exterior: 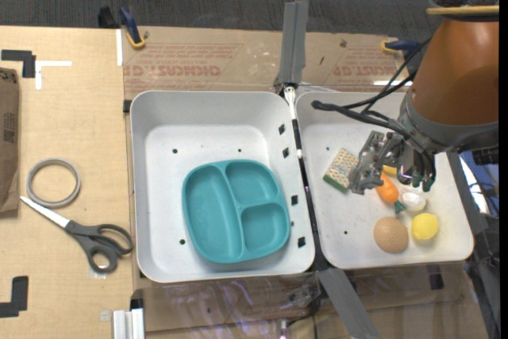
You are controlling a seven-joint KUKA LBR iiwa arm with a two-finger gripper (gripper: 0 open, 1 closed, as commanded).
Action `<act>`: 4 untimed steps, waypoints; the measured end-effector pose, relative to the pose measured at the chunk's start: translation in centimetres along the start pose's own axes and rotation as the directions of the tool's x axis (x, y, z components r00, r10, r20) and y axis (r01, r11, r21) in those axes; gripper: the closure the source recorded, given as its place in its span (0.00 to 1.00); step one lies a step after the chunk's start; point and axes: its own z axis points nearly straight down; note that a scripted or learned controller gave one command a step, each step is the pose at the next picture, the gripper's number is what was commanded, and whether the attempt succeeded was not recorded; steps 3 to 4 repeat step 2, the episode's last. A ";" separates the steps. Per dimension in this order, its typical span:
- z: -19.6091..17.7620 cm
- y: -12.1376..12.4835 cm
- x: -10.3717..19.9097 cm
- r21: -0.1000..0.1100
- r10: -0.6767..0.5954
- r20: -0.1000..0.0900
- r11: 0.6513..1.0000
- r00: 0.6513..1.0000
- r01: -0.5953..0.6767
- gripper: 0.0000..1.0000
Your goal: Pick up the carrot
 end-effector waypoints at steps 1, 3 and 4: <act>-9.5 5.2 1.1 0.000 0.206 0.001 0.979 0.979 -0.206 1.00; 1.1 -1.9 -1.4 0.003 0.652 -0.001 0.758 0.758 -0.652 1.00; 1.1 -1.9 -1.4 0.003 0.652 -0.001 0.758 0.758 -0.652 1.00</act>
